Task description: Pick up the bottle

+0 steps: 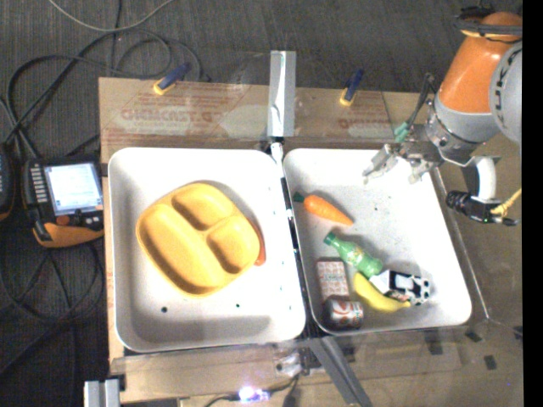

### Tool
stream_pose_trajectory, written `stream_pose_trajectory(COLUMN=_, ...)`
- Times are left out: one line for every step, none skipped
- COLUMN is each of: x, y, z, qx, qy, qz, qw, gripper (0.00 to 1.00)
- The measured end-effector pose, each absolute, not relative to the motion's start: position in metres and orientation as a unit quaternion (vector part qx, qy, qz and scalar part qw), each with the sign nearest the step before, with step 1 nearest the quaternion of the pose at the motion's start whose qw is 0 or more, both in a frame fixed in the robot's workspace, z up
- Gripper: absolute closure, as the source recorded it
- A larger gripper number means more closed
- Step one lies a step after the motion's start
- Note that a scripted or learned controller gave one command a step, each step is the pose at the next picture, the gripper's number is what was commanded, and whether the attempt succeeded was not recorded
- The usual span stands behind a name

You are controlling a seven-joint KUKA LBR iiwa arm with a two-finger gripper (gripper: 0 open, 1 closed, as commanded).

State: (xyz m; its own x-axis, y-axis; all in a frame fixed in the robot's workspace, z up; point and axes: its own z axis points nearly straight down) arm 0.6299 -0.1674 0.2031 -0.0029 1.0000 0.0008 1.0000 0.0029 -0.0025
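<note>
- Lying well apart from the fingers [397, 161], the green bottle [355, 255] rests nearer the camera, between carrot [327, 209] and banana [377, 296].
- Fingers spread, grasping nothing.

Dark carpet floor [76, 312] strewn with black cables [102, 41] around the bench.

Gripper [397, 161] open, fingers spread, empty.

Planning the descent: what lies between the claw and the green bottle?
In the camera view, bare white bin floor separates the claw from the green plastic bottle.
</note>
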Motion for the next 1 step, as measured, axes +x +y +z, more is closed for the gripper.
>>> stream_pose_trajectory(x=0.5504, y=-0.1434, z=0.1026, qx=-0.777, qy=-0.629, qz=0.0014, qw=0.002, gripper=0.0)
